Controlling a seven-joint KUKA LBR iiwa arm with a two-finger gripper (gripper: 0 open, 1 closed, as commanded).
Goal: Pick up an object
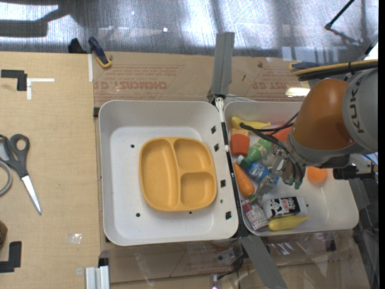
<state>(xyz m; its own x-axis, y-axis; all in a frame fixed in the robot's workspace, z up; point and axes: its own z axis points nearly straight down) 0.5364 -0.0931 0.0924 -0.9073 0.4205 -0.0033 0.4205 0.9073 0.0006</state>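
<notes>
One camera watches me, fixed above the bench (48, 161) and tilted, so it looks down at a slant toward twelve o'clock, where the floor beyond the bench shows. It sits far enough back to take in both white bins whole: the left bin (114, 179) at the middle, the right bin (337, 212) toward three o'clock. My arm (331, 122) enters from three o'clock, large and near the lens.

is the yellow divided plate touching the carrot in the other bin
Apart. The camera view shows the yellow plate in the left bin, the carrot across the rims.
</notes>
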